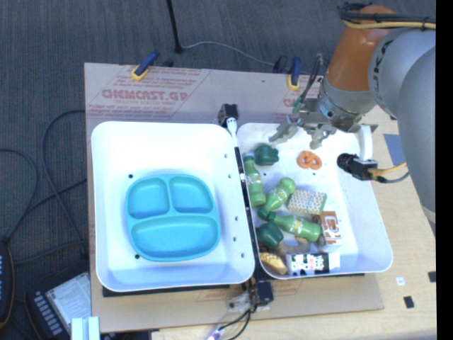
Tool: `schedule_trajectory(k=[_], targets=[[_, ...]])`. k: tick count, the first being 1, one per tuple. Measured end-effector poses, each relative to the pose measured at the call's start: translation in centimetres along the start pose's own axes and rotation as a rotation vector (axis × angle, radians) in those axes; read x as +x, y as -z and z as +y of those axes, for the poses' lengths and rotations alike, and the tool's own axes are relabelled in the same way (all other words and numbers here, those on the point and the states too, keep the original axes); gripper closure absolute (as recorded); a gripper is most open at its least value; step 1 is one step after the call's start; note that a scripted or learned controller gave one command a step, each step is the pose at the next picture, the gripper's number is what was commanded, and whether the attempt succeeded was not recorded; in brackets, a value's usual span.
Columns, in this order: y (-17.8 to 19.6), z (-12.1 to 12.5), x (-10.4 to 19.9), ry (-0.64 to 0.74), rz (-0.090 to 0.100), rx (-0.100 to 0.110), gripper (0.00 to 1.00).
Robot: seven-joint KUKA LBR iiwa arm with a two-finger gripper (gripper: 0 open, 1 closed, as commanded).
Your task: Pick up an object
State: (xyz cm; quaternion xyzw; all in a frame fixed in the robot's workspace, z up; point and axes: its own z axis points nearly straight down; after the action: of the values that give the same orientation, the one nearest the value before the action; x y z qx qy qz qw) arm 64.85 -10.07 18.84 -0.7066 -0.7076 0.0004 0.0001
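Clutter fills the near end of the right bin (368, 257): green bottle (297, 226), patterned box (306, 202), snack packets, all loosely piled for grabbing. Left bin (113, 261) holds a blue divided tray (172, 216). Farther back, the claw (306, 129) hovers spread wide and holding nothing, just above the pretzel (308, 161) and green pepper (266, 154). Desk is cardboard-topped, with grey carpet around.

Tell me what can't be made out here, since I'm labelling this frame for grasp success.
- Gripper, camera view: too small and blurred to tell whether anything sits between its fingers.
- Toys piled in the right bin: the green bottle and others overlap, hiding what lies beneath.
- Small boxes at the bin's near edge: print too small to read.
- Arm: cut off by the top and right edges.
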Motion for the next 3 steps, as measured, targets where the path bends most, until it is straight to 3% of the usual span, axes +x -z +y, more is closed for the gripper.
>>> schedule_trajectory(k=[1, 2, 3], targets=[[-10.1, 1.7, -1.1, 0.001, -0.001, -0.007, 0.00], [-8.3, -4.3, -5.8, -0.002, -0.002, 0.000, 0.00], [-7.3, -4.3, -5.7, -0.001, 0.000, 0.001, 1.00]])
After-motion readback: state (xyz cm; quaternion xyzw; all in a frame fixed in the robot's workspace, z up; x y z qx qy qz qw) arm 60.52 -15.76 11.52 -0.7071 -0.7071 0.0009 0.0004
